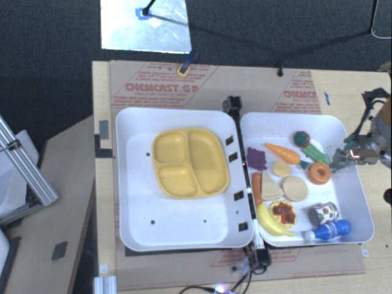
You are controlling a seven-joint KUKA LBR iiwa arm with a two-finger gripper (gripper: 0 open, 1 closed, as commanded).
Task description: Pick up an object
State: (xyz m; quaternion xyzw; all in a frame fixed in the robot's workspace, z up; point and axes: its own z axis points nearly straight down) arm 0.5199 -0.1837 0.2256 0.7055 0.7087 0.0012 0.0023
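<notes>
Gripper (pixel 340 158) at right edge of right bin (pixel 351 141), fingertips low, just beside orange ring (pixel 318 173); finger state cannot be told. Nothing visibly between fingers. Right bin contents: carrot (pixel 282 153), purple grapes (pixel 256 159), banana (pixel 271 222), blue bottle (pixel 329 230), green toy (pixel 309 146). Left bin (pixel 131 182) holds yellow divided plate (pixel 189 163), three compartments.

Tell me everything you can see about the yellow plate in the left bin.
The yellow plate lies flat, slightly rotated, in the upper middle of the left bin. It looks like matte plastic, a rounded square split by raised ridges into three compartments, all bare. Nothing touches it but the bin floor.
</notes>
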